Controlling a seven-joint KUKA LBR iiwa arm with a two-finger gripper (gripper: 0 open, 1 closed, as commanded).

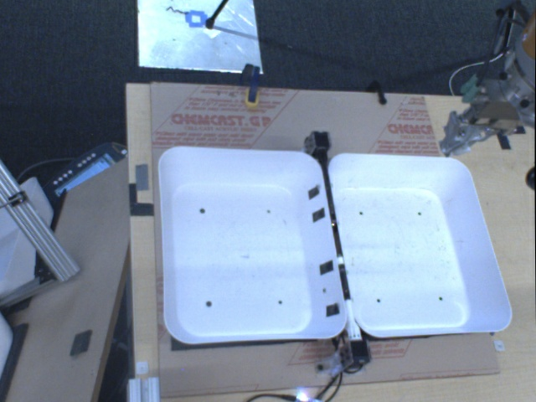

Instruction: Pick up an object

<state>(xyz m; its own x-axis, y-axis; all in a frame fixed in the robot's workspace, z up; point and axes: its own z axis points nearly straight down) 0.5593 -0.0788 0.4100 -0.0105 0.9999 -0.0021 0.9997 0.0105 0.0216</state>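
Object to pick: location cannot be told from where I stand. The gripper (461,132) hangs outside the right bin (404,254), just off its far right corner, above the bench and clear of the bin's rim. Spread or closed: cannot tell. Nothing visible in its grasp. The left bin (243,249) touches the right bin's left side, with black clips (319,216) along the seam. Printed cardboard (226,114) lies beneath both.
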